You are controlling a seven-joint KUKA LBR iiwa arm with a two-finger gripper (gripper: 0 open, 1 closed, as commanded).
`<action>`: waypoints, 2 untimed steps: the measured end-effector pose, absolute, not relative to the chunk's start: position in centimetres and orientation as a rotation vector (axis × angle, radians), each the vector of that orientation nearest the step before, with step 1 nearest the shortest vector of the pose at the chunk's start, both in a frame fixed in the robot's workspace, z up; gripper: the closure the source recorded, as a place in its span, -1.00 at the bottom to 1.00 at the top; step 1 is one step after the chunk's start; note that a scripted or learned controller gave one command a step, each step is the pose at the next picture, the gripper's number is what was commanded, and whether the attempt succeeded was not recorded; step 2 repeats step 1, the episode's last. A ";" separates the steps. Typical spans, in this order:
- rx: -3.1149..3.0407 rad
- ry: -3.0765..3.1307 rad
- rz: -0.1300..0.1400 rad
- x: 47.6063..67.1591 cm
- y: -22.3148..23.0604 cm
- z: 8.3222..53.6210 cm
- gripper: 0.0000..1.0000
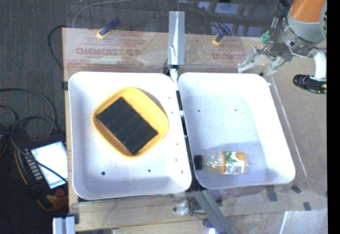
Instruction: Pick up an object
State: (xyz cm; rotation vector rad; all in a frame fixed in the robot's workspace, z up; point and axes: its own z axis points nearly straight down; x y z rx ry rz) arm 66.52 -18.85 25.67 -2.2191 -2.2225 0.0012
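The claw (258, 62) hung above the far right corner of the right bin (249, 92), at the end of the grey arm (307, 10) with its orange band. Its two fingers (247, 62) were spread apart, and nothing was between them. The small bottle (226, 163) lay on its side near the front edge of the same bin, well apart from the claw, with its dark cap pointing to the left bin (85, 95). In that left bin a yellow sponge with a dark top (129, 121) rested flat, further from the claw.
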 end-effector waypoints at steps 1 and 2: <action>-2.316 -2.120 0.003 55.9 -16.4 17.8 -1.00; -2.316 -2.120 0.003 55.9 -16.4 17.8 -1.00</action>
